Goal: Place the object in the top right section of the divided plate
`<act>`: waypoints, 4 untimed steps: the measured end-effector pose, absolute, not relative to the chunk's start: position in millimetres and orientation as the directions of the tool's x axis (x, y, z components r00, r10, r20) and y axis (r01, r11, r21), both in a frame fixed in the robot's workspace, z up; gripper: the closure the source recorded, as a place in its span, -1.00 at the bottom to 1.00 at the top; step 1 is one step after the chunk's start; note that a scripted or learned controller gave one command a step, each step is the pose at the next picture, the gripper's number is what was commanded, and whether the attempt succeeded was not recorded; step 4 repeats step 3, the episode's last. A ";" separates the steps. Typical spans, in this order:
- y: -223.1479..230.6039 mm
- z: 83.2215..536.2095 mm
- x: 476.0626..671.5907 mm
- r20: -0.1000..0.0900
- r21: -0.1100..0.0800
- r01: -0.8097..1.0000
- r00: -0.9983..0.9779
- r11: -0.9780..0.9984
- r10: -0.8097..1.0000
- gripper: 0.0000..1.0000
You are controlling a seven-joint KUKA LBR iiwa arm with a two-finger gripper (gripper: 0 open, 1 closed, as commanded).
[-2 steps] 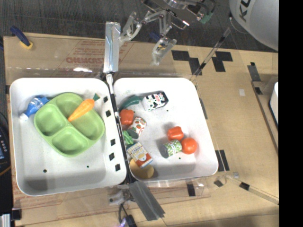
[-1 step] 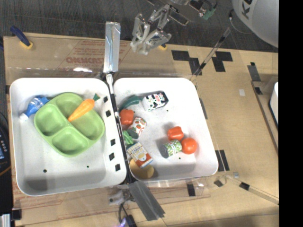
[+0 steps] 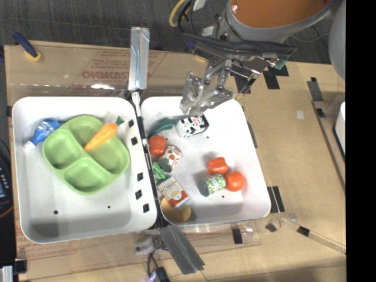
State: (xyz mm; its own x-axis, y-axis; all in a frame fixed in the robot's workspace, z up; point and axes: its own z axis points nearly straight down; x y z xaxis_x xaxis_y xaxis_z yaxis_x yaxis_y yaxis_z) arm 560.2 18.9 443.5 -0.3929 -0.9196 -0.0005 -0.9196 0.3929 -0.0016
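Observation:
The green divided plate (image 3: 64,160) lies in the left bin (image 3: 76,216). An orange carrot (image 3: 101,135) with a green top rests in the plate's top right section, its tip pointing toward the plate's middle. My gripper (image 3: 195,106) hangs over the far edge of the right bin (image 3: 249,201), well to the right of the plate. Its fingers (image 3: 187,100) are apart, open, with nothing between them. Just below it sits a black-and-white carton (image 3: 192,126).
The right bin holds several items: a red tomato (image 3: 157,145), a red-and-white can (image 3: 171,155), a juice box (image 3: 174,191), a red pepper (image 3: 217,165), a green can (image 3: 212,184). A blue object (image 3: 43,131) lies beside the plate. A metal divider (image 3: 138,57) runs between the bins.

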 end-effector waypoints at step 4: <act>9.0 442.3 526.1 0.000 -0.003 -0.992 0.125 -0.125 -0.992 -1.00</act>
